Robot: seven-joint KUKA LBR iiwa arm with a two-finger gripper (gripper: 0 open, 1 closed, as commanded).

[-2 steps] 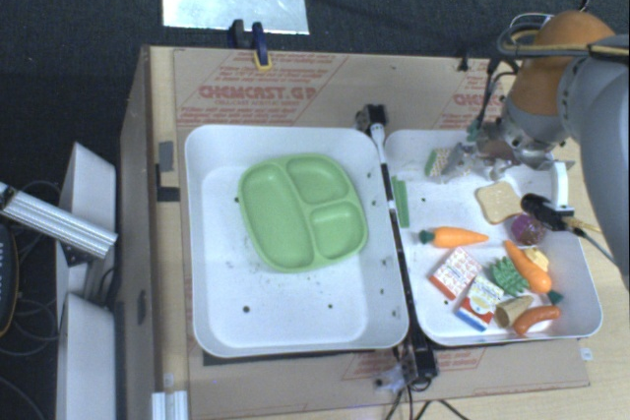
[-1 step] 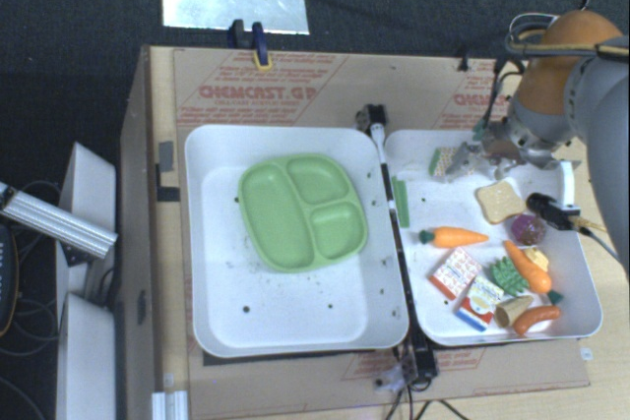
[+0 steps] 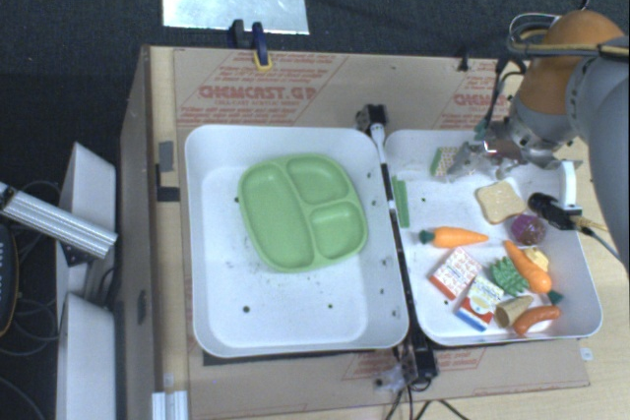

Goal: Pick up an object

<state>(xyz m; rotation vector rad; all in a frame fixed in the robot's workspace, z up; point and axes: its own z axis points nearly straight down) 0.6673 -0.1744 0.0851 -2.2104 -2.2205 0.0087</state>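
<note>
The arm reaches in from the right and bends down over the far corner of the right bin (image 3: 591, 310). Its gripper (image 3: 471, 155) hangs low there, near the bin's back wall, and whether it is open or closed cannot be told from this slanted view. A small pale block (image 3: 445, 161) sits just beside the gripper on its left, touching or nearly so; nothing shows it to be held.

The things that could be picked all lie in the right bin, and nearly all of them lie toward the camera from the gripper. Nearest is a slice of toast (image 3: 500, 202), just in front of the gripper and a little to the right. Beyond that an orange carrot (image 3: 455, 236) lies with its long axis running left to right across the bin, green tip pointing left. A purple fruit (image 3: 528, 229) sits to the right of the carrot. Farther forward are a red and white packet (image 3: 455, 272), a second carrot (image 3: 527, 268) lying on a slant, and a sausage (image 3: 536, 317) near the front rim.

The left bin (image 3: 212, 310) holds a green divided plate (image 3: 302, 211), well apart from the gripper.

Judging by this layout, the shortest reach is either sideways to the pale block or a short pull toward the camera to the toast.
</note>
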